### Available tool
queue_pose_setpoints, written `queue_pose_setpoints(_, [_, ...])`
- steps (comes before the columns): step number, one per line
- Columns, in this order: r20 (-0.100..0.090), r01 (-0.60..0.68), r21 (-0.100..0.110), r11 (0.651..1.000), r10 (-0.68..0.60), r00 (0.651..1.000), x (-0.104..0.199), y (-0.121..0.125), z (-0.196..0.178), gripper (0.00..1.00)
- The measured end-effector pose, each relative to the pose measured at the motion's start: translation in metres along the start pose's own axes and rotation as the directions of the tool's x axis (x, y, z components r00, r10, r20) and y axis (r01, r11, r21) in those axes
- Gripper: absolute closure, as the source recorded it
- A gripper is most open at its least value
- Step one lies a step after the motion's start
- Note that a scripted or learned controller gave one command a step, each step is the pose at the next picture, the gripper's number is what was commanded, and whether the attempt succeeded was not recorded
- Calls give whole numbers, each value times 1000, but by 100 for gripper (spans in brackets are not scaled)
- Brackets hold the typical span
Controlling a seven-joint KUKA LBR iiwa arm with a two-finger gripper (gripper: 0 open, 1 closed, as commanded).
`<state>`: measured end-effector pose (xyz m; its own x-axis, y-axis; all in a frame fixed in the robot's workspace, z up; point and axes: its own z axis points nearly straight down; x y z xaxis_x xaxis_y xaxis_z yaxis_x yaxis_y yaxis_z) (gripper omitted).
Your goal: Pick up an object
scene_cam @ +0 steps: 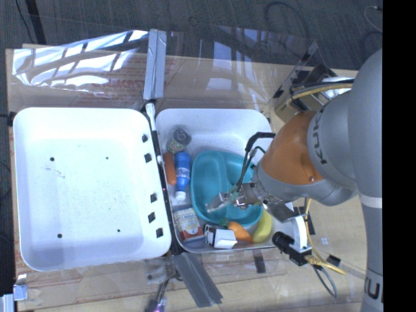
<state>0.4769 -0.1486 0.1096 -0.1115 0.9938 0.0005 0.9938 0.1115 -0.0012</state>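
Nearest the camera, along the front wall of the right bin (214, 117), lie a small white box (224, 240), an orange carrot-like piece (239, 231), a yellow banana (263, 228) and a printed packet (186, 223). Nothing is lifted yet, as far as I can judge: every object rests in that bin, so the pick itself remains to be done.

Just behind them my hand (227, 200) reaches down over the teal bowl (218, 174), its metal tips at the bowl's near rim. I cannot tell whether my fingers are spread or pressed together, nor whether they pinch the rim or merely touch it; the angle and glare hide that. If the bowl is my target, it sits in the middle of the right bin, not raised.

Beside the bowl stand a blue-and-white bottle (182, 173) and an orange tube (169, 169), with a grey round cap (181, 136) further back. To the side the left bin (26, 194) sits on the tabletop (84, 281).
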Motion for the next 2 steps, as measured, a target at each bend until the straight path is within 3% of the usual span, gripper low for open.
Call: queue_pose_setpoints(2, [0, -64, 1, 998, 64, 998, 30, 3, -35, 0])
